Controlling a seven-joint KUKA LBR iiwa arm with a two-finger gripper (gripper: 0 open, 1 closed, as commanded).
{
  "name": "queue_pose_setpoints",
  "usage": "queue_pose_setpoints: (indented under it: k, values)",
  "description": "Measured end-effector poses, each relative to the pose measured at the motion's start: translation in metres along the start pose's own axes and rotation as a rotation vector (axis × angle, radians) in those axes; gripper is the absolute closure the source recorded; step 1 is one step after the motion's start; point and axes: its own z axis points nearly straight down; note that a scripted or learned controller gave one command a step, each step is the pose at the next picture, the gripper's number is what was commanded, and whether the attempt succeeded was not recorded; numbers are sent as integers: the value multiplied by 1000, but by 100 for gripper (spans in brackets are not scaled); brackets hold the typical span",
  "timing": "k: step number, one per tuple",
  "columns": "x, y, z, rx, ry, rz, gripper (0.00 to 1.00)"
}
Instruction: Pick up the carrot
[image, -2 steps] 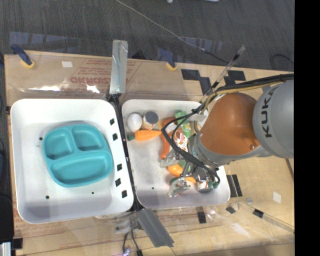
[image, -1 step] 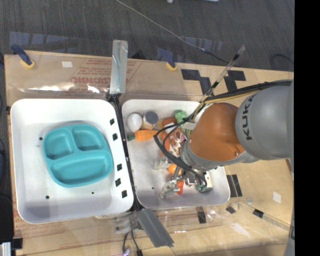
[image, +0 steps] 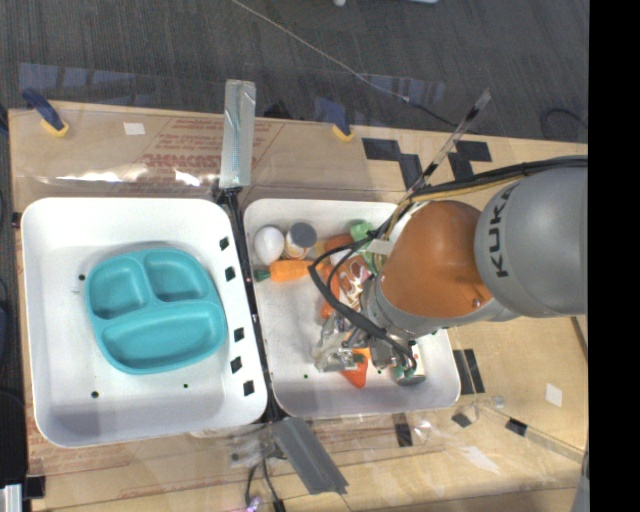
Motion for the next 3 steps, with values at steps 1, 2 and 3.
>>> queue_pose_setpoints:
  k: [1, 2, 3]
  values:
    - [12, -2, -135, 4, -5, -249, 100]
    - [-14, -18, 10, -3, 3, -847, 100]
    - [8, -35, -49, -1, 1, -1221, 100]
